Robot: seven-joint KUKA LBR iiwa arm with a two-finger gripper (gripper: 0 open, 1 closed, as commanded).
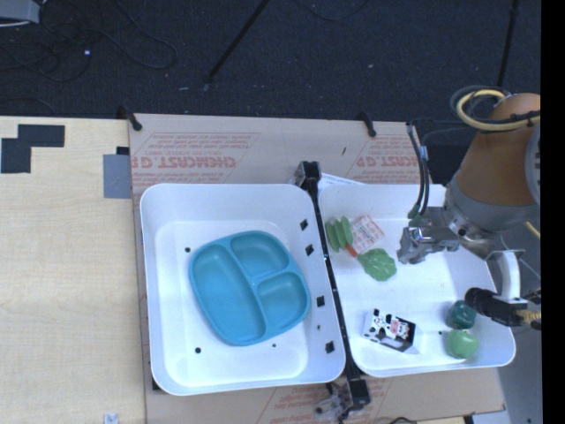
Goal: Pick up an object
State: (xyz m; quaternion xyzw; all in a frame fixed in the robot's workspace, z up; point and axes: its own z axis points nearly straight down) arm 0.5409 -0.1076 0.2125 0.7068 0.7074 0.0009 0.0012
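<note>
End effector (pixel 417 244) hovers in the right bin (pixel 441 367); its opening I can't tell. Green leafy toy (pixel 378 264) sits just left of it. Cardboard (pixel 203 153) lettering appears mirrored, unreadable.

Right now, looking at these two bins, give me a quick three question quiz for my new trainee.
1. True or false: the blue divided plate lies in the left bin.
2. Which bin does the gripper hover over? A) left B) right
3. Fill in: the black and white card lies near the right bin's ____ edge.

Key: 1 true; 2 B; 3 near (bottom).
</note>
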